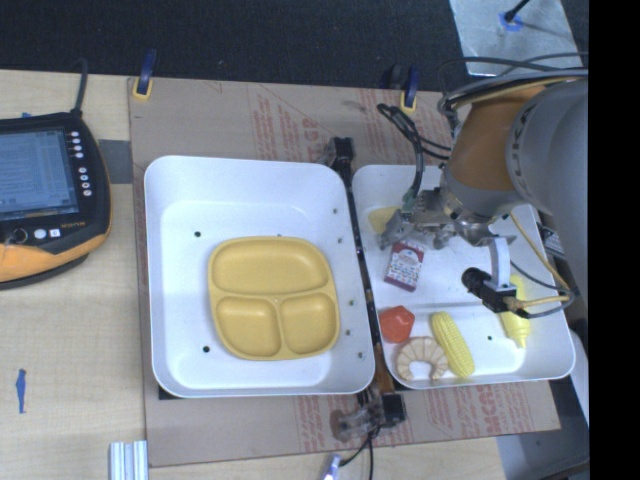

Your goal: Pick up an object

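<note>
Camera view: you look down at a slant on a pale wooden counter (pixel 70 368). It carries a brown cardboard sheet (pixel 250 118) with two shallow white plastic bins side by side on it.

- The left white bin (pixel 180 268) holds one yellow three-compartment plastic plate (pixel 272 296), lying flat near the middle.
- The right white bin (pixel 440 286) holds the loose pieces you can pick from.
- The grey arm with the orange band (pixel 530 158) reaches in from the right, over the far half of the right bin.
- The end effector (pixel 408 226) hangs low near the bin's far left corner. You cannot tell from this angle whether it is released or clenched, and nothing is seen held in it.
- A small red-and-white printed packet (pixel 405 266) lies flat just on the near side of the end effector, close to the wall shared with the left bin. You cannot tell whether the two touch.
- A pale yellow piece (pixel 380 218) sits just beside the end effector, at the shared wall and partly hidden.
- A red rounded toy piece (pixel 398 321) lies nearer you.
- A tan curled shrimp-like toy (pixel 422 358) lies against the near wall.
- A yellow toy corn cob (pixel 452 343) lies slantwise, touching the shrimp-like toy.
- A slender yellow piece (pixel 516 323) lies by the right wall.
- An orange-edged handheld screen unit (pixel 45 193) rests on the counter, well apart to the left.
</note>
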You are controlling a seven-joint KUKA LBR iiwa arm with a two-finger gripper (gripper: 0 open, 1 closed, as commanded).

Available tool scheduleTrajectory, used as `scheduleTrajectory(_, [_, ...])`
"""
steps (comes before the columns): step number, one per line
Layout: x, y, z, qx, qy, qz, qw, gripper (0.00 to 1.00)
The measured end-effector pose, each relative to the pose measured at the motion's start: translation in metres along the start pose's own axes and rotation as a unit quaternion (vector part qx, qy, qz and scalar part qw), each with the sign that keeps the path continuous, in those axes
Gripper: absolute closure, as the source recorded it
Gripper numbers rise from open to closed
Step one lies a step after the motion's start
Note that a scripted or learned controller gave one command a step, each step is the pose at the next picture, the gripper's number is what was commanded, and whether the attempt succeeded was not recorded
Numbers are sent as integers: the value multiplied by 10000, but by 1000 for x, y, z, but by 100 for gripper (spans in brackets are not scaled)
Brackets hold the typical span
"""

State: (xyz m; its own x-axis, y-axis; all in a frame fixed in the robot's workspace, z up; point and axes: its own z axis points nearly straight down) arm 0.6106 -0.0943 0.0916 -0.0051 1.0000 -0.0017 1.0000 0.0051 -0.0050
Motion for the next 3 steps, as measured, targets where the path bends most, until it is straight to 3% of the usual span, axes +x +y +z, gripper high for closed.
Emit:
scheduleTrajectory(1, [-2,33,2,176,40,48,9998,0])
scheduleTrajectory(2, [-20,25,0,1,7,9,10000,0])
scheduleTrajectory(3, [-4,42,-1,-16,11,7,10000,0])
